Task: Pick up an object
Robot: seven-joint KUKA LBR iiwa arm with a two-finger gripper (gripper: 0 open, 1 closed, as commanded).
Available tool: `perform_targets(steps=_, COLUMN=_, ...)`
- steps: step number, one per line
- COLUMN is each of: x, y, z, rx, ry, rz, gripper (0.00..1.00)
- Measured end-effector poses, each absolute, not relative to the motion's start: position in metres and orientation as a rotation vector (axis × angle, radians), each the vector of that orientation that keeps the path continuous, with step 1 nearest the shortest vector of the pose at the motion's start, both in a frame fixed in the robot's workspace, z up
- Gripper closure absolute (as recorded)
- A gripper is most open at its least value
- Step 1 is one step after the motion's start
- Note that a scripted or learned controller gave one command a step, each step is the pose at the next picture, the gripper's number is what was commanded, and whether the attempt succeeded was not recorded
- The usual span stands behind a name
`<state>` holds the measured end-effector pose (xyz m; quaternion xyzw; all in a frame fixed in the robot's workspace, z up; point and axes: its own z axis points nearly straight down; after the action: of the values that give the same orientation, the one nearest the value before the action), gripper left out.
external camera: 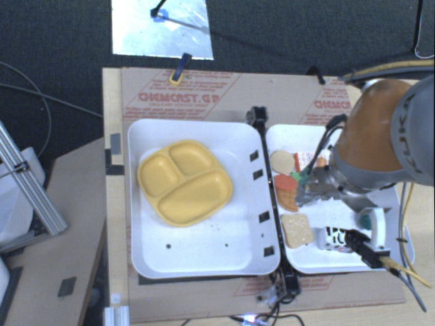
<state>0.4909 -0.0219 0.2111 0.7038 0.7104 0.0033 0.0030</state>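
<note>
A: Look at the right bin (391, 267), operator. Against its left wall you've got a cluster: a pale round piece (281, 160) at the far end, an orange-red piece (286, 183) just near of it, a waffle-patterned piece (288, 198) below that, and a slice of toast (297, 230) nearest you.

B: And the gripper?

A: The gripper (309, 187) is right beside that cluster, down among the orange-red bits, with the grey wrist and the orange band (370, 131) covering most of the bin's middle. You can't tell how far the jaws are spread, or whether anything sits between them.

B: Anything else in there?

A: A black-and-white item (334, 237) near the front wall. In the left bin (204, 263), 1 yellow divided plate (184, 181) lies flat, with 3 compartments.
</note>
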Motion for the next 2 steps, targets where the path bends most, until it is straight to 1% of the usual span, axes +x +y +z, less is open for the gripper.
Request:
perform_targets(steps=1, x=0.486, y=0.015, z=0.183, rx=2.215, ry=2.231, rz=0.001, gripper=1.0)
perform_targets(steps=2, x=0.488, y=0.055, z=0.222, rx=2.21, ry=2.23, rz=0.009, gripper=1.0)
